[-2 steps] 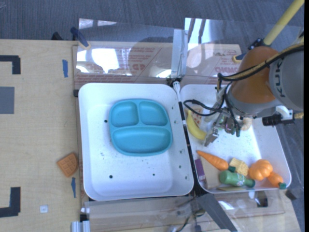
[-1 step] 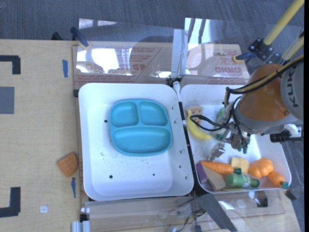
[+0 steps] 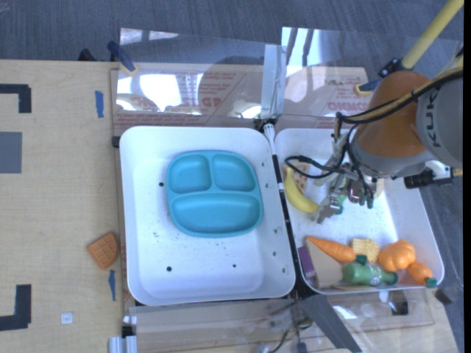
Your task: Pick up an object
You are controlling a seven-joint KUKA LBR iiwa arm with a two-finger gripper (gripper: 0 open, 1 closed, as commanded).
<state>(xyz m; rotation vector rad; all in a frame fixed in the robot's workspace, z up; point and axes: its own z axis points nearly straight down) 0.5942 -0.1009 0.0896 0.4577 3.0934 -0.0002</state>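
Observation:
The right bin holds several toy foods. A yellow banana lies by the bin's left wall. An orange carrot, a yellow corn piece, a green vegetable and an orange pumpkin-like piece lie along the front. My gripper hangs low over the middle of this bin, just right of the banana's lower end. The wrist and cables above hide its tip. Nothing is seen held in it.
A blue divided plate lies in the left bin. A brown waffle-like piece rests on the wooden bench left of the bins. Clear plastic panels stand behind both bins. Black cables loop near the banana.

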